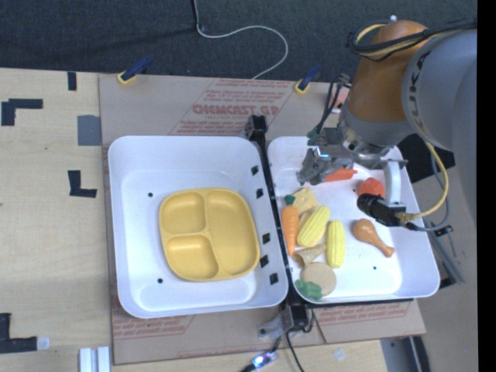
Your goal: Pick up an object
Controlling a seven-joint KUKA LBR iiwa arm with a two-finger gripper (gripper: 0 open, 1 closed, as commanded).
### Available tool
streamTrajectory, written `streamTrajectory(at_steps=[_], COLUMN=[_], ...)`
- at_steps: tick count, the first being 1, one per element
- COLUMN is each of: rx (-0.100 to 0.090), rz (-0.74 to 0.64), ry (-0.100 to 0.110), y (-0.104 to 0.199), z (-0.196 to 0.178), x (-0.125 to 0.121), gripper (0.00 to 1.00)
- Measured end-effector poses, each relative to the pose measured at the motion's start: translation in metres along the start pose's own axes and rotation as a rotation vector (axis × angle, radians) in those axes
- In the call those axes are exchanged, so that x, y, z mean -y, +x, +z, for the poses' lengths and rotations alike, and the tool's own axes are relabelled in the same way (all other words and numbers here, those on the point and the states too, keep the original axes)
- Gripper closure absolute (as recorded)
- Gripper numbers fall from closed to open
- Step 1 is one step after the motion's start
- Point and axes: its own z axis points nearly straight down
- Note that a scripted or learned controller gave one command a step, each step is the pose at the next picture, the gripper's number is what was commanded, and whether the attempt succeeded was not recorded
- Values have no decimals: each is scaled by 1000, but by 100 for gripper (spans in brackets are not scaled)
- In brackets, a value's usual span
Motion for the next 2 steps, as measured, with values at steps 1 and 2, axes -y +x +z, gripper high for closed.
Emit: streamTrajectory(at_steps=[1, 2], rx=[-1, 2], rz=[-2, -1], ry=[0, 2], y=[12, 8], z=[-10, 7], x=[-1, -9], gripper=[100, 100])
